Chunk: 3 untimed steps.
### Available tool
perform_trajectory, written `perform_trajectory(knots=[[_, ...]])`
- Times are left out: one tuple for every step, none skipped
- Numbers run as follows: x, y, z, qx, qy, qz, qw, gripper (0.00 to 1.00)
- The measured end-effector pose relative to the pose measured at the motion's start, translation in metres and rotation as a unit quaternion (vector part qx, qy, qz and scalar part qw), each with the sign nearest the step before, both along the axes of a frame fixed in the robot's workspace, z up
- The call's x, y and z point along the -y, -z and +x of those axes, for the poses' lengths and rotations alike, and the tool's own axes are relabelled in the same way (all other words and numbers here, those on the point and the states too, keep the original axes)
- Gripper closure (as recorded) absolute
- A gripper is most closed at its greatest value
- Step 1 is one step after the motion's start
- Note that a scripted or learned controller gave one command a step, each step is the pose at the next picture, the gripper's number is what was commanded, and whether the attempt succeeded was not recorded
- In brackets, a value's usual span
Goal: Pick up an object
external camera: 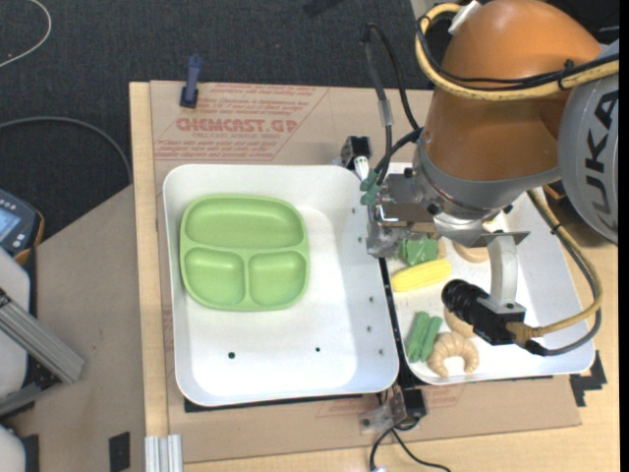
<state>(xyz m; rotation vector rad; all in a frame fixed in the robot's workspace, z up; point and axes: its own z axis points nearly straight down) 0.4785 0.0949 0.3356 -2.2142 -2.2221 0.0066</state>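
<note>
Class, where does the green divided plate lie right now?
The green divided plate lies in the left bin, toward its upper left, apart from the toy food in the right bin.

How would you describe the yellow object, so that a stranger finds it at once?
Look in the right white bin, under the orange-banded arm. The yellow corn lies near the bin's left wall, beside green pieces and a tan croissant. It alone is yellow.

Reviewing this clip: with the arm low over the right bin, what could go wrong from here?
1. The yellow corn-shaped toy, green bean-pod toy and tan croissant toy lie close together, so a grasp may catch two or nudge one aside.
2. The wrist hides the pincer's target, so a miss would be hard to confirm.
3. The black cable trails over the right white bin and might snag.
</note>
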Motion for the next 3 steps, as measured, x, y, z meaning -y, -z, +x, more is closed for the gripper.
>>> perform_trajectory(knots=[[-0.001, -0.121, 0.002, 0.011, 0.001, 0.0018, 0.9999, 1.00], [-0.086, -0.052, -0.001, -0.001, -0.003, -0.0003, 1.0000, 1.00], [-0.006, -0.004, 0.014, 0.000, 0.006, -0.0020, 1.0000, 1.00]])
